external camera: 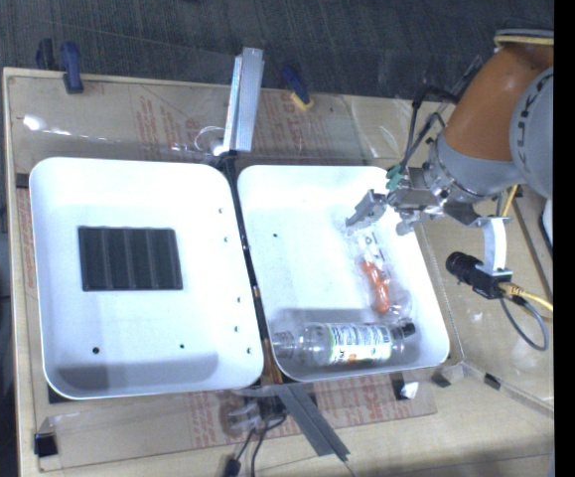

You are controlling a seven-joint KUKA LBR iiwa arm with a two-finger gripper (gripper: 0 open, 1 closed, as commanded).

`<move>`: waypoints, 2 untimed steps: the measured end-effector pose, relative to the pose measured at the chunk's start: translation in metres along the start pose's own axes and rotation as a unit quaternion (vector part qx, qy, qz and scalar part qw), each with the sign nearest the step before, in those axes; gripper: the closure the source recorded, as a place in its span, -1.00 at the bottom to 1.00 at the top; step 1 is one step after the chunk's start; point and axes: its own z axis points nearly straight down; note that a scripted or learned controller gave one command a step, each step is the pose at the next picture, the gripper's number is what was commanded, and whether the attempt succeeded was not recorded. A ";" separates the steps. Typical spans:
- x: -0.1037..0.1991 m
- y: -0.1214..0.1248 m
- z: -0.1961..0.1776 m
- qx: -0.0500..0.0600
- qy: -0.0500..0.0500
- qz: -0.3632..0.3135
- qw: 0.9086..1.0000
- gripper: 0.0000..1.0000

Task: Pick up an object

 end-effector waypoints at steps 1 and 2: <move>-0.002 -0.009 0.006 0.001 0.000 -0.075 0.997 -1.00; 0.028 -0.007 0.015 0.000 0.000 -0.042 0.999 -1.00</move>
